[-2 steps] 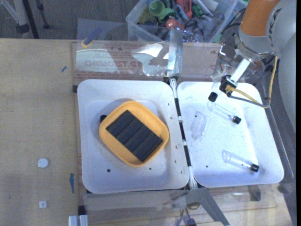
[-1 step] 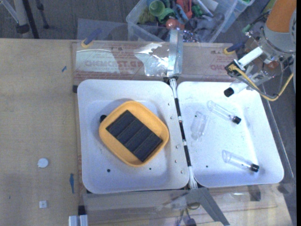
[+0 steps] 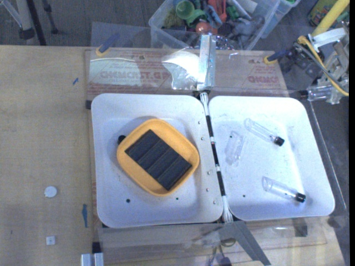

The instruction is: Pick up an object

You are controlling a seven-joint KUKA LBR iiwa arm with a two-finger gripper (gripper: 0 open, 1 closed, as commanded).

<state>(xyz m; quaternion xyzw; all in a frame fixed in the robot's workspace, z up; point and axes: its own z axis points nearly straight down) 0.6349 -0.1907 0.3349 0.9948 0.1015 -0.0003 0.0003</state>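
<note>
left bin (image 3: 105, 204): we see one yellow pad with a dark ribbed insert (image 3: 158, 156) lying flat and turned at an angle, near the middle; we'd guess broad and hard to pinch.
right bin (image 3: 316, 148): three clear pieces, well apart from each other, so each has free room around it.
upper tube (image 3: 263, 132): clear, black cap, lying slantwise.
lower tube (image 3: 283, 189): clear, black cap, near the front wall.
clear vial (image 3: 234, 147): close to the divider, faint.
gripper (image 3: 327, 87): parked off the right bin's far corner, above the bench edge; we cannot tell its state.
progress: nothing lifted, pick not yet begun.
</note>
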